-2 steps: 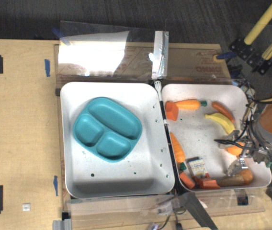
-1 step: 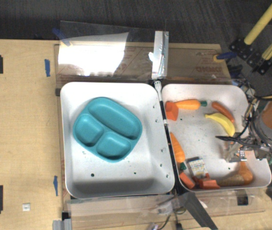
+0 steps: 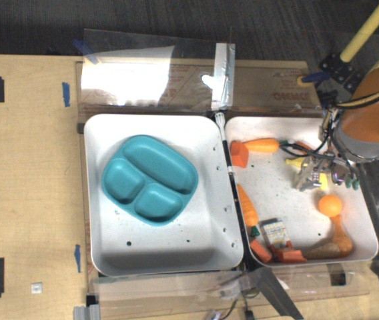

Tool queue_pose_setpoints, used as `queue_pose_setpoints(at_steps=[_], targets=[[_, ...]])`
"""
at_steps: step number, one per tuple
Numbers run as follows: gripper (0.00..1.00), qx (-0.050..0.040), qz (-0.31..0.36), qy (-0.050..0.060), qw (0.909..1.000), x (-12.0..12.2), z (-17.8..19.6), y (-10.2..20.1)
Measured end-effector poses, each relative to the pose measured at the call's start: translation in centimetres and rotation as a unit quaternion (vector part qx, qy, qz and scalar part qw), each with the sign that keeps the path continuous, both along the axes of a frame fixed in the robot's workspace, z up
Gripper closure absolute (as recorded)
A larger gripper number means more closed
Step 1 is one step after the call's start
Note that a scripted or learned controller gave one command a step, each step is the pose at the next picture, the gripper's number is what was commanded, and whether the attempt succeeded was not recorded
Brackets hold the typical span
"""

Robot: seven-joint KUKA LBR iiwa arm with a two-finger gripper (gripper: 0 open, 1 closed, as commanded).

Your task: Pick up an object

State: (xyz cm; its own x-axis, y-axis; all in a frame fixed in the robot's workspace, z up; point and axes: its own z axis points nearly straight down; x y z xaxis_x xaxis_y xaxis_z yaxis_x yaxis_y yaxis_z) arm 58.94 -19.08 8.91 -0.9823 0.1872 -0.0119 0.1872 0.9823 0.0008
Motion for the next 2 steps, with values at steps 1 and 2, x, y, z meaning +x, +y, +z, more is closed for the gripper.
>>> queue_pose_setpoints(at_steps=[1, 2], targets=[[1.00, -0.0005, 0.007, -0.003, 1.0000, 4.31, 12.53, 2.92], [0.00, 0.0004, 0.006, 0.002, 1.0000, 4.08, 12.02, 2.88]])
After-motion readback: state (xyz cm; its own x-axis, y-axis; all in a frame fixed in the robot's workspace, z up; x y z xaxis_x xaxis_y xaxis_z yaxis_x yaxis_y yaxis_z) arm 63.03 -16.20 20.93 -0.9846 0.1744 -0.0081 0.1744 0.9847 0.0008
